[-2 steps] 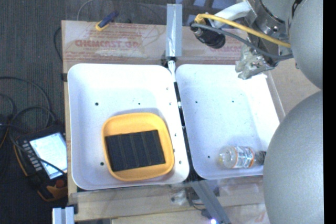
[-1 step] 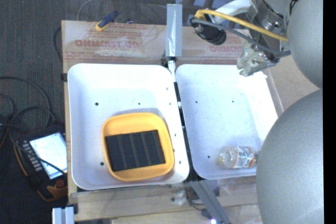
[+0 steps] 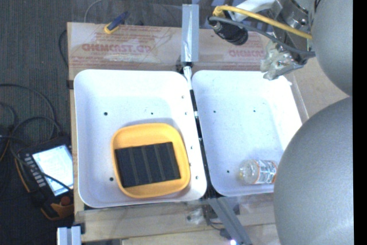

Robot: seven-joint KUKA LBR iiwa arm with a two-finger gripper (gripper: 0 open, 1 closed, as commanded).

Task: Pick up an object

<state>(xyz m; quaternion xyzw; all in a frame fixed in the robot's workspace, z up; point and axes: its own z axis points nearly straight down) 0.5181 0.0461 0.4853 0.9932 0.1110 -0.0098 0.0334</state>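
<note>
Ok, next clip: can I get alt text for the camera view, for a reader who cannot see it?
A grey robot arm reaches in from the right, its gripper poised above the far edge of the right bin, where a clear plastic bottle lies near the front. The left bin holds a yellow tray with a dark slatted insert.

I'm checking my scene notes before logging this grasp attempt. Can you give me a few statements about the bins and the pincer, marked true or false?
1. The yellow tray lies in the left bin. True.
2. The clear plastic bottle lies in the left bin. False: it lies in the right bin.
3. The pincer holds the bottle. False: it is at the right bin's far edge, apart from the bottle.
4. The tray has a dark ribbed insert. True.
</note>
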